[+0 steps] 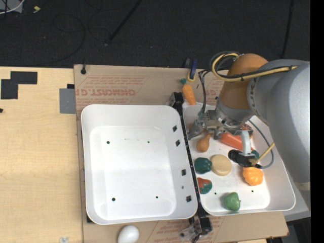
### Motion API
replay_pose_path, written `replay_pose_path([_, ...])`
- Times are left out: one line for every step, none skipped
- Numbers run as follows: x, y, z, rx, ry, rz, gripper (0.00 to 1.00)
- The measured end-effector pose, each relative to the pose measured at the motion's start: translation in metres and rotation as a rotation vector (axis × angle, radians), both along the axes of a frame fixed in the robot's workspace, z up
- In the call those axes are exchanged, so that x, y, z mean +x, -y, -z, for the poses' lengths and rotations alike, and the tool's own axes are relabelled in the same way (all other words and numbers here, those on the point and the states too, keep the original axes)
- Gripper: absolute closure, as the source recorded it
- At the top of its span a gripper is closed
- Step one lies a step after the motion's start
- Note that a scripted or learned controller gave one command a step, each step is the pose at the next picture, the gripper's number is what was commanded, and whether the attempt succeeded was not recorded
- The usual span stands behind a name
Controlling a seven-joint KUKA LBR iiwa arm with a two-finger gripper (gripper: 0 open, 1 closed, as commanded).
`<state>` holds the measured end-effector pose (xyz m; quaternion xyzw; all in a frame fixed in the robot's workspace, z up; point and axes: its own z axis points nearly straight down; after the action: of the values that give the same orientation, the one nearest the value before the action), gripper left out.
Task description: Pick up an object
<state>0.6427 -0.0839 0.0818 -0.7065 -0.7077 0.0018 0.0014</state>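
We see the right bin holding toy foods; we cannot tell the gripper's state.

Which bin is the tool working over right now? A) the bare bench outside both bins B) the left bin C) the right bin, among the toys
C: the tool is down in the right bin, close to the brown pear-shaped toy and the red-orange piece, while the left bin lies apart across the divider.

White bins, grey arm — orange band, green pepper, cream disc
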Motion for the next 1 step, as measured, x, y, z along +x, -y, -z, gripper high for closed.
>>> replay_pose_path([0.0005, 0.0009, -0.0154, 0.001, 0.0, 0.002, 1.0])
